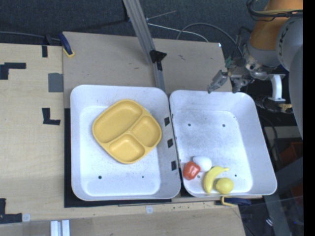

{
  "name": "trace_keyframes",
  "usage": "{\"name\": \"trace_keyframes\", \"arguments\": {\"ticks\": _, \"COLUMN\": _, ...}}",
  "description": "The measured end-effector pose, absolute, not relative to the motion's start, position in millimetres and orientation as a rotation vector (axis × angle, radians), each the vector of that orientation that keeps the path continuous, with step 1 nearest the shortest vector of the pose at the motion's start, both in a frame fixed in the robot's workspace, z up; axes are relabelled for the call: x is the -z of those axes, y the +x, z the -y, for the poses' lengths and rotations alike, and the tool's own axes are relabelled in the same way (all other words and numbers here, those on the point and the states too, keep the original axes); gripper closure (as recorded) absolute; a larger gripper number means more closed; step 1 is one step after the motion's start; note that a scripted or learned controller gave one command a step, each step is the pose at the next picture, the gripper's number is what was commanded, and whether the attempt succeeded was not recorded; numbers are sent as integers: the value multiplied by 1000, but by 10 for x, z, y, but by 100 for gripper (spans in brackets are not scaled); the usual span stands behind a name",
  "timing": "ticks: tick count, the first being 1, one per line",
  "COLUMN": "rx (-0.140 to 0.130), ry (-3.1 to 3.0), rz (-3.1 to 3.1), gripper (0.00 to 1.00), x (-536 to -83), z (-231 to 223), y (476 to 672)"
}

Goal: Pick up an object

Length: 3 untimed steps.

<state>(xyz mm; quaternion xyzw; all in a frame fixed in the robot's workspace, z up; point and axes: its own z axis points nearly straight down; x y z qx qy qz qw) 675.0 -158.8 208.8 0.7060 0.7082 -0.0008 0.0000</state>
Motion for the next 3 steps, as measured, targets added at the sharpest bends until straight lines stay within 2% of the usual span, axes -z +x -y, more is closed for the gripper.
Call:
{"name": "trace_keyframes", "arguments": {"ticks": 1, "rx": 4, "ry": 2218, "rz": -2224, "gripper": 0, "x": -2089, "z": 1590, "y": 6749}}
{"name": "trace_keyframes", "arguments": {"ticks": 3, "rx": 15, "ry": 2225, "rz": -2228, "gripper": 0, "x": -936, "z": 1530, "y": 6711}}
